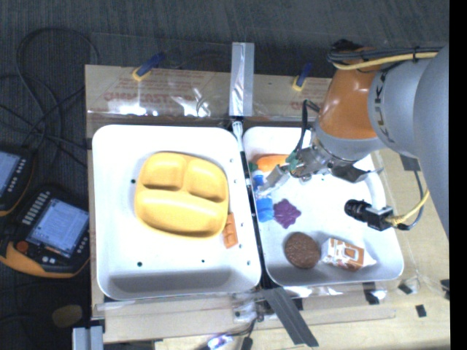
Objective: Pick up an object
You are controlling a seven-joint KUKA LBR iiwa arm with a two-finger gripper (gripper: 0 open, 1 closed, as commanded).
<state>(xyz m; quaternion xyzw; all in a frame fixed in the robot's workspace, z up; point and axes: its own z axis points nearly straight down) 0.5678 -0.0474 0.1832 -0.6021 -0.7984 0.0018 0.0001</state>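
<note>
Purple toy, brown cookie, small box near right bin's front edge; gripper above, grip unclear.

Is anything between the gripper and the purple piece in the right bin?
Nothing visible blocks it. The gripper hovers just up-left of the purple piece, with bare bin floor between. A blue object lies close beside its left, so a descent may brush it.

One camera hangs above the bench, looking down at a slant on both white bins. It stands far enough back to show floor and cables left of the bench.
</note>
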